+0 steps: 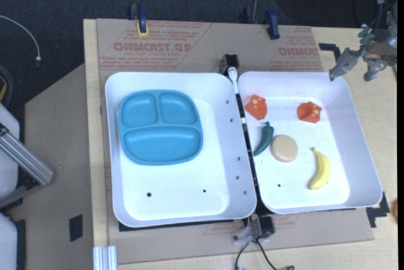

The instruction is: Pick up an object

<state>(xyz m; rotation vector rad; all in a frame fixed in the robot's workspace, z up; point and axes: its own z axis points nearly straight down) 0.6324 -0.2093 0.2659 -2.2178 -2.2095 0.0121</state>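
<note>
Lying nearest in the right bin (363, 155) is a yellow banana (320, 169), a beige round piece (284, 148) at its ten o'clock beside a green pepper (263, 138) — two red pieces (255, 106) sit farther back. Beyond the bin's one-o'clock corner, the gripper (353, 67) hovers, fingers spread wide, holding nothing.

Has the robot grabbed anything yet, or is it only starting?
Nothing looks picked up yet. The hand is open and hangs above the right bin's far corner. The banana, green pepper, round beige piece and two red pieces lie in it. Reaching down and grasping are left.
</note>
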